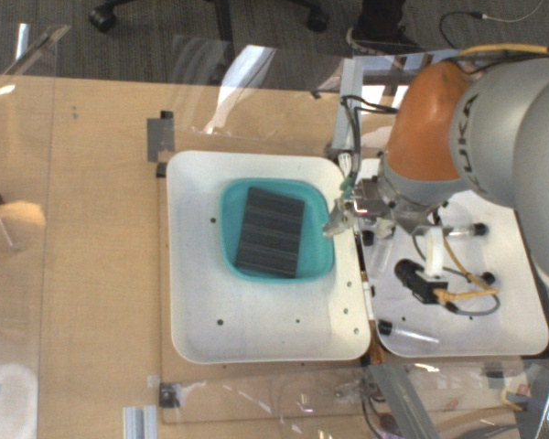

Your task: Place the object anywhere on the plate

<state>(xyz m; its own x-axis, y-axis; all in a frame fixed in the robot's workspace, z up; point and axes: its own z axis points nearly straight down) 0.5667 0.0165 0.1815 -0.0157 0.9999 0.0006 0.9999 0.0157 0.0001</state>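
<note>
You'll find the dark ridged object (271, 234) already lying on the teal plate (322, 256) in the left bin (256, 337), long axis toward the bin's far edge, left of the gripper (346, 216) whose grip I cannot tell.

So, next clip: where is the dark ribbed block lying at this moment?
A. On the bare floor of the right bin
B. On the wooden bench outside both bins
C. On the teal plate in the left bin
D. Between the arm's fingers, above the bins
C: the dark ribbed block lies flat on the teal plate, which sits in the left bin, with plate rim showing around it.
</note>
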